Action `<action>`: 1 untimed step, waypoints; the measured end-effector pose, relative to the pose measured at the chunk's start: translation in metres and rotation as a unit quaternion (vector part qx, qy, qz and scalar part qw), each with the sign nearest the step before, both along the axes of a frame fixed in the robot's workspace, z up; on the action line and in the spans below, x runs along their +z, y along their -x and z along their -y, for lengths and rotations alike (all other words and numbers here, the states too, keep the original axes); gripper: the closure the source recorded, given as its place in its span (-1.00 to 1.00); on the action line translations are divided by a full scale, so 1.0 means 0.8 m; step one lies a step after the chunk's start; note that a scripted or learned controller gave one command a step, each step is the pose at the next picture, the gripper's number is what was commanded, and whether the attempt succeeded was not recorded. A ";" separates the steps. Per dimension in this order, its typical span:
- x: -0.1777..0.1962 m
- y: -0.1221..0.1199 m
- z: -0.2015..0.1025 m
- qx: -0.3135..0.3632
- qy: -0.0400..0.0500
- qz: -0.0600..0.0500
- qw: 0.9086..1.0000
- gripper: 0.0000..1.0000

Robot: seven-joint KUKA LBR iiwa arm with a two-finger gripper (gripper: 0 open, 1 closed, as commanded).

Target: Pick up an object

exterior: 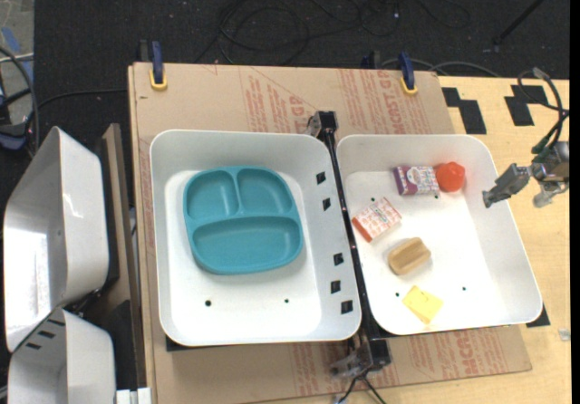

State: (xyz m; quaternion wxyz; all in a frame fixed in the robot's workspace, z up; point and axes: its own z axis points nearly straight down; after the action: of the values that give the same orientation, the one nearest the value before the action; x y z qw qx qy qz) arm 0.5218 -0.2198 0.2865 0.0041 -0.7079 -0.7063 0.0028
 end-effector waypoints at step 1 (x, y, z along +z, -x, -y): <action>0.007 -0.003 -0.001 0.002 0.001 0.005 1.000 -1.00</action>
State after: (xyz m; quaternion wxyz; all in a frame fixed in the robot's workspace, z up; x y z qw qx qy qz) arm 0.5239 -0.2190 0.2918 -0.0001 -0.7066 -0.7076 0.0003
